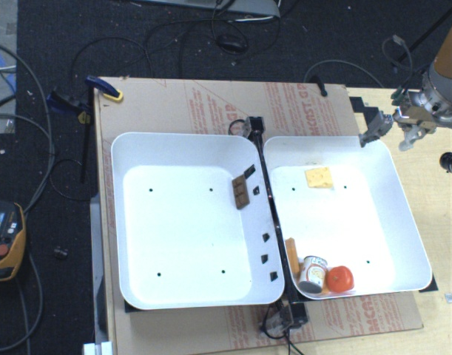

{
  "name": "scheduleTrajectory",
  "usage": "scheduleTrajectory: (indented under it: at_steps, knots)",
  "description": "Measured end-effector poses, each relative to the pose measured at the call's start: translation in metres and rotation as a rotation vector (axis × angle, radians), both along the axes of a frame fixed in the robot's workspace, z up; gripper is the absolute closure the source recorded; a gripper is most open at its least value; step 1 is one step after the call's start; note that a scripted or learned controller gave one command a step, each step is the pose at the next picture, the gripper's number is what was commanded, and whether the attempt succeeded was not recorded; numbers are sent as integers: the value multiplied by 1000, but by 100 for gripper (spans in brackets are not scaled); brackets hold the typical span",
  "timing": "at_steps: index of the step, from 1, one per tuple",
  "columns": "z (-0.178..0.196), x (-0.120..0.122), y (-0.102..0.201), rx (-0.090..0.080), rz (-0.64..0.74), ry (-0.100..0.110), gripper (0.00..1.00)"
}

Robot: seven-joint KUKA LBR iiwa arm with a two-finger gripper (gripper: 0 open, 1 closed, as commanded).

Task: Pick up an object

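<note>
Hand [388, 134] apparently spread, gripping nothing, near right bin's far corner; yellow block [319, 177] well apart.

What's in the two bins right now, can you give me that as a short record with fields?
left bin: brown chocolate bar against the right wall
right bin: yellow sponge near the far wall; orange stick, small can and red tomato bunched in the near left corner
claw: above the bench past the right bin's far right corner, holding nothing
task status: nothing picked up yet
</note>
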State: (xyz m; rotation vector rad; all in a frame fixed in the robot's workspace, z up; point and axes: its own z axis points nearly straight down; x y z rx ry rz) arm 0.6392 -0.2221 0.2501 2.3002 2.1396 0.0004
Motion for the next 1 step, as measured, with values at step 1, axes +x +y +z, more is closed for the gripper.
scheduleTrajectory:
  at_steps: [1]
  knots:
    - [4, -23, 28, 0, 73, 0, 0]
